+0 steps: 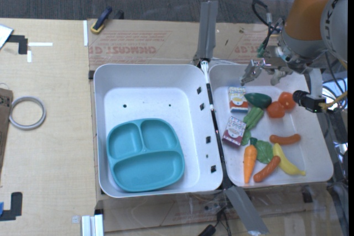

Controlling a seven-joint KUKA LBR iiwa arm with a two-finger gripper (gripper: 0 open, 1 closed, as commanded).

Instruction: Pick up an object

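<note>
The gripper (pixel 255 70) hangs above the back edge of the right bin (pixel 318 171), apart from everything; whether it's spread or pressed together, I can't tell. The toy food lies crowded below: a green pepper (pixel 258 100) against a small carton (pixel 238 99), a tomato (pixel 276 110) just beside. My worry is the crowding. Coming down there, it could nudge a neighbour or close on two things and lift neither.
</note>
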